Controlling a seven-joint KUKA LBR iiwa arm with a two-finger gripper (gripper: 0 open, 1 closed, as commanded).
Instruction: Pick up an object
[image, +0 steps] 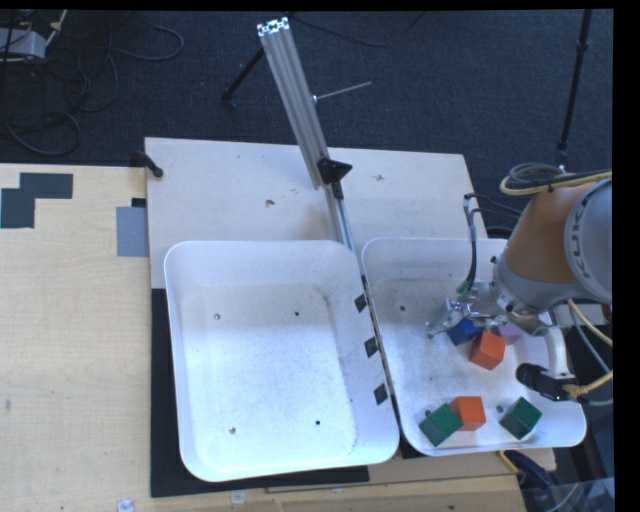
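My gripper (458, 312) is low in the right bin (420, 270), near its middle, with the orange-banded wrist (540, 245) above it to the right. A blue block (463, 331) lies directly under and against the gripper, partly hidden by it. An orange block (487, 350) sits just to the blue one's lower right. Nearer the bin's front edge lie a second orange block (468, 411), a green block (439, 425) touching it on the left, and another green block (520, 417) at the right.
The left bin (200, 300) stands beside the right one, a divider with black clips (368, 345) between them. A slanted metal rail (300, 100) rises behind the bins. Cables (560, 380) hang by the right bin's right rim.
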